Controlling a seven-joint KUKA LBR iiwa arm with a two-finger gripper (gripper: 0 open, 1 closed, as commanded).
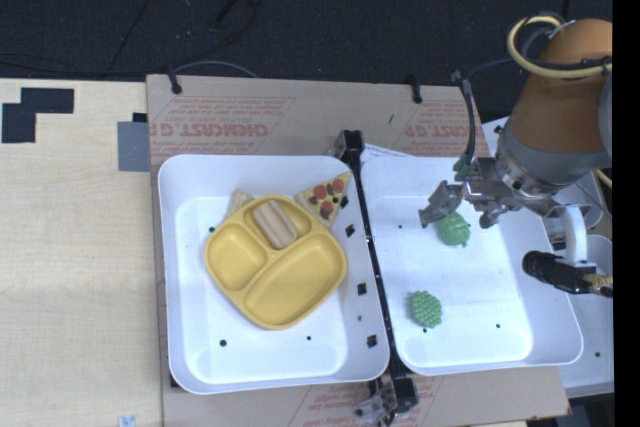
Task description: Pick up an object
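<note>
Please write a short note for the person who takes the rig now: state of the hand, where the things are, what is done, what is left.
Hand: over the right bin, fingers spread, just above a green ball; nothing between them.
Right bin: a second green piece, bumpy, nearer the front.
Left bin: yellow divided plate with a tan piece in one section; a pizza slice beside the plate.
Done: nothing lifted yet.
Left: close on one object and lift it.

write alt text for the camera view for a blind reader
The gripper hovers at a green object in the right bin, where a second green object also lies. The left bin holds a yellow divided plate.
</note>
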